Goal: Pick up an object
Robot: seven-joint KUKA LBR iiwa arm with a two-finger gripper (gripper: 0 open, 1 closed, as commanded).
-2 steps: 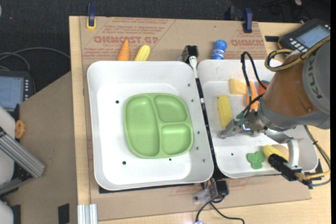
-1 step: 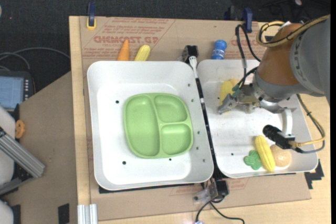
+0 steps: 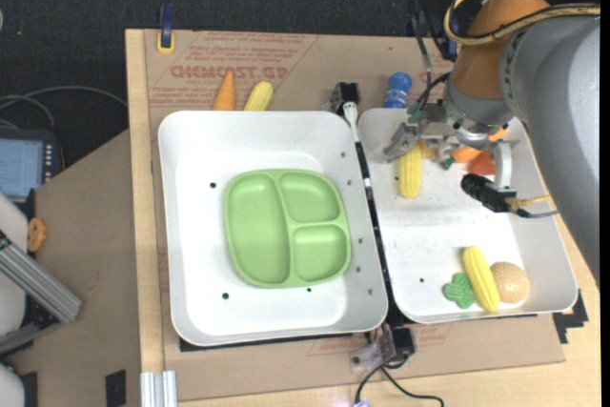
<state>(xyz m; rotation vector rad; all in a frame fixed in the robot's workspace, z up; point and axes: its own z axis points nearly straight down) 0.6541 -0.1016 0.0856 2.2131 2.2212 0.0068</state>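
My gripper hangs over the back of the right bin, open, its grey fingers spread apart. A small yellow corn cob lies on the bin floor just below and in front of the fingers, with its top end between them. Nothing is held. An orange and red piece lies right beside the gripper, partly hidden by the wrist. At the bin's front right lie a yellow cob, a green piece and a tan round thing.
The left bin holds a green divided plate. Behind the bins, on the cardboard, lie an orange carrot, a yellow piece and a blue bottle. The arm fills the upper right.
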